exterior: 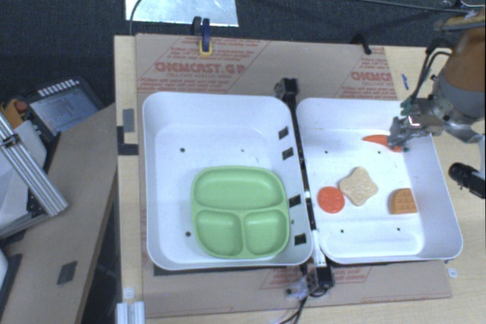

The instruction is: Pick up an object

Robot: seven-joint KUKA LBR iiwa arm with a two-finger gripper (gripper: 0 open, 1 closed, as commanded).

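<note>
Bench with two white bins. Left bin [163, 163] holds a green tray [239, 210]. Right bin [433, 224] holds a red disc [330, 199], a beige cracker [358, 187], an orange waffle [402, 201] and an orange slice [377, 139]. Gripper [400, 134] sits low at the slice's right end; finger state cannot be determined.

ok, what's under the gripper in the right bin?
A flat orange-red piece on the floor of the right bin, poking out to the left of the gripper. Its right end is covered by the gripper, so its full shape is hidden.
</note>
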